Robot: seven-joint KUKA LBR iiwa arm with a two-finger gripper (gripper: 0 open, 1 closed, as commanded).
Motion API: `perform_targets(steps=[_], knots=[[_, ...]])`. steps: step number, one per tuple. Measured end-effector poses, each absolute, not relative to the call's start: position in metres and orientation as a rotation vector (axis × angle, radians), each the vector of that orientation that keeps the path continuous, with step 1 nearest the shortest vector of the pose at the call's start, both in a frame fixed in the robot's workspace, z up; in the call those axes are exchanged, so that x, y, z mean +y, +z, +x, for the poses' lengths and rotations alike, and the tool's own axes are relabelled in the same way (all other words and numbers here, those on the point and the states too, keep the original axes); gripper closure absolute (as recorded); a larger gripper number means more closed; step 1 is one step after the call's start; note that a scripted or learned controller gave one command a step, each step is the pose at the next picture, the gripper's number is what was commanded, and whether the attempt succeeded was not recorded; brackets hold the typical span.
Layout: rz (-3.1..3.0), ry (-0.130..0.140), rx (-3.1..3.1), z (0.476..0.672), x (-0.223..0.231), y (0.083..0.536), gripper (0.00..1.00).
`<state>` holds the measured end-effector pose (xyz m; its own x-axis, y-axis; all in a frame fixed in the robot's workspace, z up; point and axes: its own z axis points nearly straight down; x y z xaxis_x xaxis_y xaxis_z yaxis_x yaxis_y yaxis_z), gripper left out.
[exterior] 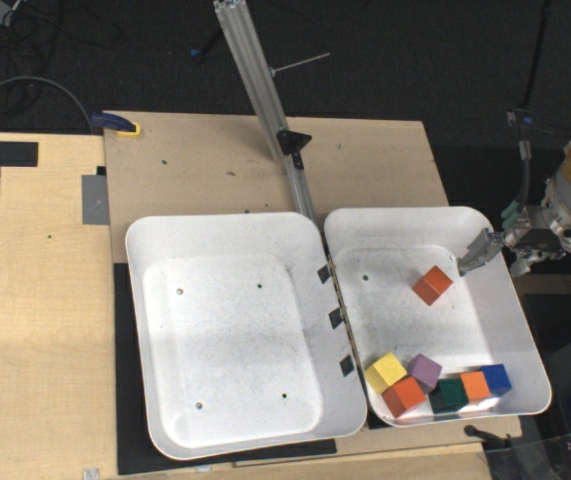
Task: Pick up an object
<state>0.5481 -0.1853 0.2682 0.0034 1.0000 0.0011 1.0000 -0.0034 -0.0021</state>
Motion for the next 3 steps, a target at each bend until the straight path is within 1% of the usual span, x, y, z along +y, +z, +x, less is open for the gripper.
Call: perform_targets(steps=[1, 2, 3], knots=[[-2.211, 0.008, -2.217, 0.546, -0.136, 0.103, 0.00], [-2.228, 0.004, -2.208, 0.547, -0.140, 0.117, 1.00], [-2.220, -0.007, -2.227, 0.526, -0.081, 0.257, 1.00]])
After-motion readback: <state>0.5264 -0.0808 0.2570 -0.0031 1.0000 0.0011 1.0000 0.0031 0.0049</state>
